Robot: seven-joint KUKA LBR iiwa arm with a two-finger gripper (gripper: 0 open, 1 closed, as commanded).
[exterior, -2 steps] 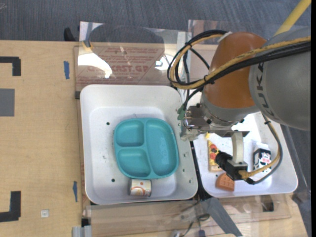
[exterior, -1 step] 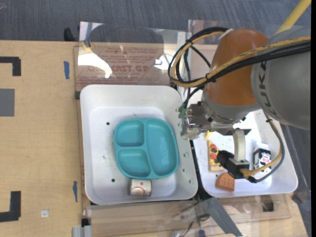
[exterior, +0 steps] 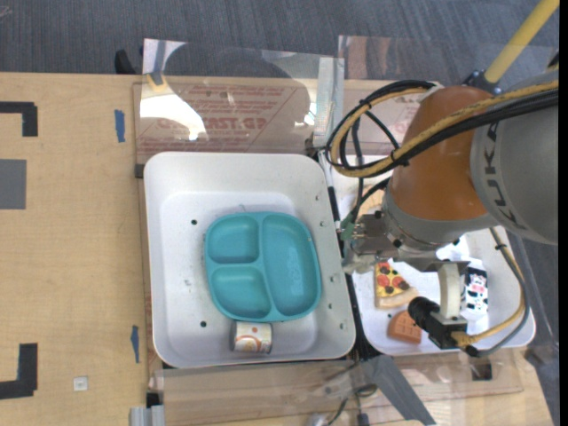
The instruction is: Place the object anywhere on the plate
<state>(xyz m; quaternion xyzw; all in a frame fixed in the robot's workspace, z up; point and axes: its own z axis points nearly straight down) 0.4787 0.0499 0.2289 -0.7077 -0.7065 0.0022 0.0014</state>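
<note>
Tan bench (exterior: pixel 71 238): flat matte board with black corner marks and short blue tape strips.

Grey arm (exterior: pixel 524 176): smooth shell. "KUK" legible along it, the rest of the word out of sight. Reaching in from the right, wrist pitched down over the inner edge of the right bin.

Glossy orange band (exterior: pixel 439 162): dome-like above the wrist, with black and yellow cables looped off it.

White left bin (exterior: pixel 169 193): shallow plastic with rounded corners and small dark holes in the floor.

White right bin (exterior: pixel 519 327): same make, largely under the arm.

Clear panel (exterior: pixel 222 118) behind the left bin: glare-streaked, faint reddish print, not readable.

Teal plate (exterior: pixel 264 266): smooth plastic, rounded rectangle, 3 compartments, 2 small at left and 1 long at right. Flat in the middle of the left bin.

Metal gripper (exterior: pixel 362 242): low by the wall between the 2 bins, tucked under the wrist. Released or clenched, cannot tell.

White carton (exterior: pixel 477 289): black cow-like patches, in the right bin.

Pizza slice toy (exterior: pixel 390 282): yellow wedge with red dots, in the right bin near the gripper, across the wall from the plate. Likeliest task thing, though not certain.

Orange wedge (exterior: pixel 405 327): right bin, near the front.

Small white cup (exterior: pixel 252 336): on its side, orange-red mark, in the left bin just beside the plate's front rim.
</note>
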